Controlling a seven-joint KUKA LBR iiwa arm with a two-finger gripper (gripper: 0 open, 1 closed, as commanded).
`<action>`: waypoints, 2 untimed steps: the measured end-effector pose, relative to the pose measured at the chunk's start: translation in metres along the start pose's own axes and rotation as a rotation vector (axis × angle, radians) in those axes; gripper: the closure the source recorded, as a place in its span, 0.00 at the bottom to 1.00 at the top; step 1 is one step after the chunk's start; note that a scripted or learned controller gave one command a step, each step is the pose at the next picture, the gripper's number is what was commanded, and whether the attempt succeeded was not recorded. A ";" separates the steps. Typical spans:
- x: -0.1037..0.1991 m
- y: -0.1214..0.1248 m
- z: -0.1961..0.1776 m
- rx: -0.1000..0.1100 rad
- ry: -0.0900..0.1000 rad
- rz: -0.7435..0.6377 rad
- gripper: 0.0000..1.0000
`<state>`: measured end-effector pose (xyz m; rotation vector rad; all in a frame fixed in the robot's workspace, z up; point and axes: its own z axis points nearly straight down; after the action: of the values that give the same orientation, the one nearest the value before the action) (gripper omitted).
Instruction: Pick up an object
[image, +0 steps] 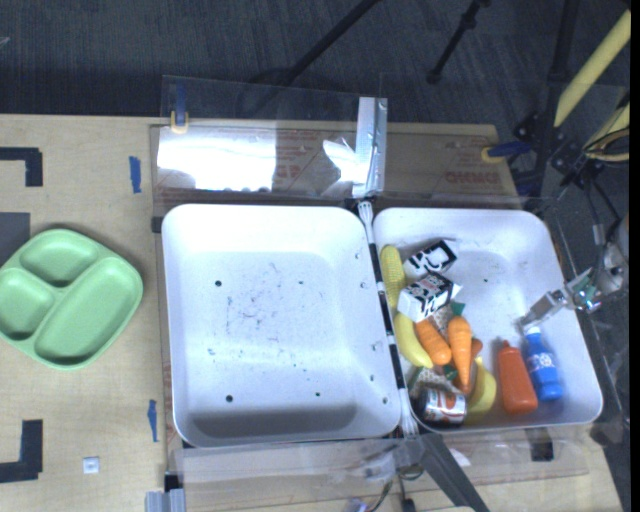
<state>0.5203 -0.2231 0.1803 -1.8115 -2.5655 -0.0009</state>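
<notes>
Several candidates for the pick, yet best to go for the blue bottle (541, 365). Lies on its side in the cluttered bin (500, 255), cap end up toward the gripper (552, 307). Hangs just above and beside that cap, reaching in over the bin wall nearest the bottle. Cannot tell whether the pincer is apart or together: too small and blurred.

To do it well:
- Come down over the middle of the blue bottle, not the cap.
- Close across the narrow width, not along the length.
- Expect a round, smooth body, so likely to roll or slip; grip square and lift straight.

Around the blue bottle:
- Touching or nearly touching its side away from the wall, an orange bottle (516, 380): little room there, so risk of nudging or catching both.
- Beyond the orange bottle, two carrots (458, 345), a banana (406, 335) and a can (443, 403), heaped together.
- Further up and across from the blue bottle, two black-and-white cartons (432, 258).
- Well apart from the blue bottle, past the heap, the other white bin (170, 300); further still, a green divided plate (65, 297) on the bench.
</notes>
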 end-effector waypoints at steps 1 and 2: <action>0.008 -0.024 -0.013 -0.001 -0.001 -0.341 0.00; -0.002 0.011 0.094 -0.006 -0.002 -0.290 0.00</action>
<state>0.5314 -0.2206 0.0867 -1.4239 -2.8054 -0.0066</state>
